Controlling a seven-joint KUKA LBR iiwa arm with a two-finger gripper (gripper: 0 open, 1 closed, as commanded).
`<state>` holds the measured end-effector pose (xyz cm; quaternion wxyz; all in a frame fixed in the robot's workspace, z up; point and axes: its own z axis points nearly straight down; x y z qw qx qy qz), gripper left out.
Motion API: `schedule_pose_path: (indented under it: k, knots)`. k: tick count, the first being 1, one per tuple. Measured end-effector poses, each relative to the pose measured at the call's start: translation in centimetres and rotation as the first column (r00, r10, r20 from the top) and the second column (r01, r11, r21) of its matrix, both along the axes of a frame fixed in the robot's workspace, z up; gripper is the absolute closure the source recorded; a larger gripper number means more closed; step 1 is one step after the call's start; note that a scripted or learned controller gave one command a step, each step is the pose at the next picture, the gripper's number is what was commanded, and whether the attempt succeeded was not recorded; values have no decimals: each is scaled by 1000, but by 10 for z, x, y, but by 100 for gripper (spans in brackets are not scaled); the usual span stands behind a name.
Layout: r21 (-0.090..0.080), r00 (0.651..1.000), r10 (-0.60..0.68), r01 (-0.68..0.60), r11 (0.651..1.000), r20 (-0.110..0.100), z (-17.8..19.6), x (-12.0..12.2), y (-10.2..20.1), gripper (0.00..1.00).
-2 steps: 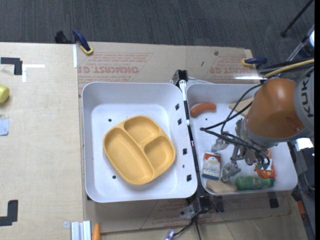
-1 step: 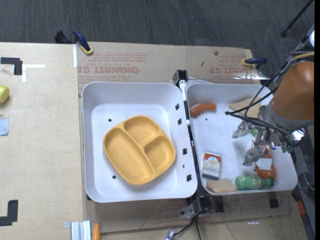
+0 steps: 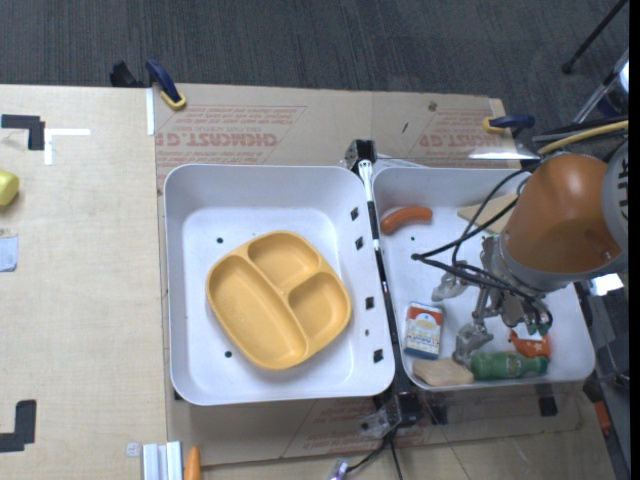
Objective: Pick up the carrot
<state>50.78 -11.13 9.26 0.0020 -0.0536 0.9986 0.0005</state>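
Dark grey carpet floor (image 3: 300, 18) fills the top of the view. Below it lies a pale wooden counter (image 3: 80, 318), marked with black tape corners (image 3: 25, 128) and a strip of white tape (image 3: 68, 133). A sheet of brown cardboard (image 3: 330, 123) with red printing covers the counter's right part, held at its far edge by blue clamps (image 3: 165, 85). The light is even and soft.

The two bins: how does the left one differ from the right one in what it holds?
The left bin holds a single thing, a yellow divided plate, while the right bin holds several small things, among them an orange sausage-like piece, a small carton and a green item. The arm hangs over the right bin, not the left bin. Both are shallow, white and side by side.
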Motion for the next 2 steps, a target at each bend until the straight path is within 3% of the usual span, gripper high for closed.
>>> schedule_pose_path:
  k: [1,2]
  knots:
    - [-2,996,86,-86,996,0,1,67,-80,0]
    - [0,980,201,-201,980,0,0,20,1,0]
